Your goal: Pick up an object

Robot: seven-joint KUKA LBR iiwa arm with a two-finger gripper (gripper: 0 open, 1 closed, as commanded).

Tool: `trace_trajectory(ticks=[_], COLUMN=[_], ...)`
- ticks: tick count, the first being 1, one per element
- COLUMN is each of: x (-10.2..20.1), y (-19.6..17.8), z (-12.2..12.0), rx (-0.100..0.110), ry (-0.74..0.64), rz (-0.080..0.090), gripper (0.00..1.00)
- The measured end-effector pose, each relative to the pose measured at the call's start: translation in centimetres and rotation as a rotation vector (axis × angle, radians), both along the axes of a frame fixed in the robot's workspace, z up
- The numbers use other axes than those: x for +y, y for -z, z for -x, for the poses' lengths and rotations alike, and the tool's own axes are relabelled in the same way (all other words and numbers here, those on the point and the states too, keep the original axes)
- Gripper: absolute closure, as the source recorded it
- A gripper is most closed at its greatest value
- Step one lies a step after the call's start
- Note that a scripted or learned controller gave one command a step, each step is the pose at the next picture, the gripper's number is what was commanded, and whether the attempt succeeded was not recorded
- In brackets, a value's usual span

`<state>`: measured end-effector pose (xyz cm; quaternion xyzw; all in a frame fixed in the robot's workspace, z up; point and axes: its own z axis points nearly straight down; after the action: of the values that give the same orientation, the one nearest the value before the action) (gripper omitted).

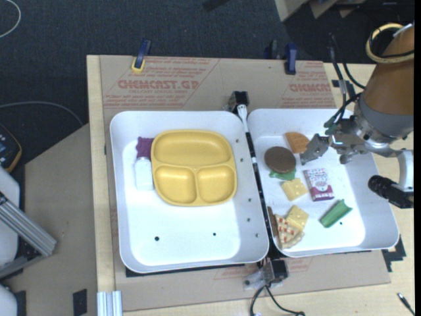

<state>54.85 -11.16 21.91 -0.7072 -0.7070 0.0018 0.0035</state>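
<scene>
The hand (320,147), whether spread or pinching I cannot tell, hovers right of centre above the brown disc (280,159) in the right bin (375,236); likely light, stiff, best gripped across its edges.

Place looked like robotics lab, test cell type. Grey and orange industrial arm (388,91) reached over desk (197,78) topped with printed cardboard sheet, clamped at far edge by blue clamps (141,56). Two white bins (131,242) sat side by side. Loose cables (342,64) ran about; aluminium extrusion (26,226) stood at left. Dark carpet floor (66,18).
</scene>
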Motion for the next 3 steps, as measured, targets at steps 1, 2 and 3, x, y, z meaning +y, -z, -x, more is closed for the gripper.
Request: trace_trajectory(ticks=[1,2,3], x=[-0.1,-0.7,-0.8], y=[6.1,11.7,13.2], z=[0.9,1.8,1.6], rx=[0.001,0.001,-0.010], ry=[0.000,0.001,0.001], rz=[0.000,0.000,0.004], gripper=[0.00,0.00,0.00])
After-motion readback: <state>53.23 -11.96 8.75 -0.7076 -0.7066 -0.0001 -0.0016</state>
